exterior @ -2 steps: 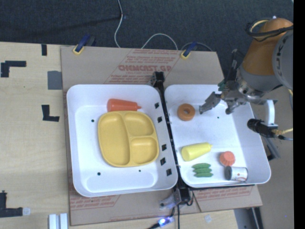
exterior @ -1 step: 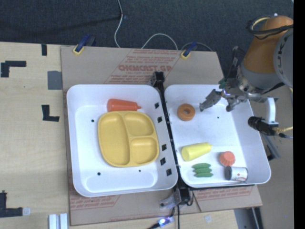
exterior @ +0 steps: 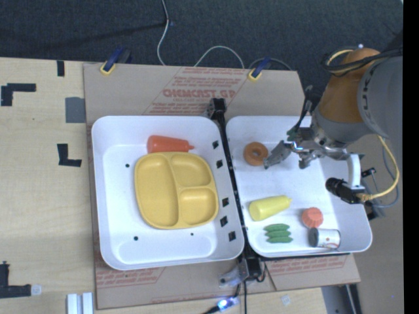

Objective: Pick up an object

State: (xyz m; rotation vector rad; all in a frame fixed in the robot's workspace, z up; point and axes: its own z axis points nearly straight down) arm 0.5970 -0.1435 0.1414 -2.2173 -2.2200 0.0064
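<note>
The right bin (exterior: 340, 195) holds a brown donut (exterior: 256, 153) at its far left, a yellow corn piece (exterior: 268, 207), a green pea pod (exterior: 278, 233), an orange-red round piece (exterior: 312, 217) and a small can on its side (exterior: 325, 238). My gripper (exterior: 289, 156) hangs over the upper middle of this bin, just right of the donut. Its two fingers are spread apart, with nothing between them. The left bin (exterior: 111, 175) holds a yellow divided plate (exterior: 175, 190) and an orange carrot (exterior: 169, 144) behind it.
A black clip divider (exterior: 226, 175) runs between the bins. Both stand on a cardboard sheet (exterior: 196, 90) with clamps at the back corners. A white cable (exterior: 163, 25) trails off behind. The arm's hoses and a black fitting (exterior: 347, 190) hang over the right bin's right side.
</note>
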